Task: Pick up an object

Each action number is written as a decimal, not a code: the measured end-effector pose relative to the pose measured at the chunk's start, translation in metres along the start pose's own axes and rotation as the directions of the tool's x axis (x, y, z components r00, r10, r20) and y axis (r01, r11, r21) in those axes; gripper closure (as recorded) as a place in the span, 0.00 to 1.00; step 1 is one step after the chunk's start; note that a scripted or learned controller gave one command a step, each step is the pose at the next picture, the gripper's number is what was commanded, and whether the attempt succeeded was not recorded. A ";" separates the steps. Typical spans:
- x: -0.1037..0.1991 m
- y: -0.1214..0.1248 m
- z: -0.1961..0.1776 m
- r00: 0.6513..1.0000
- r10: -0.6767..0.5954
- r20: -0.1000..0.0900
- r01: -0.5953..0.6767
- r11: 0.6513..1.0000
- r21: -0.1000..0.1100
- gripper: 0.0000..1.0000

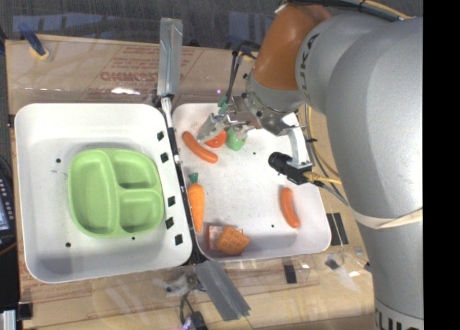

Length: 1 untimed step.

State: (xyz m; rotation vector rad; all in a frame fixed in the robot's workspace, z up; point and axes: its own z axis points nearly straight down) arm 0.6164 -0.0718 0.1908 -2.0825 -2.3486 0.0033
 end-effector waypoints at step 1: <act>-0.028 0.011 0.100 0.998 0.057 0.000 -0.057 0.998 -0.001 0.00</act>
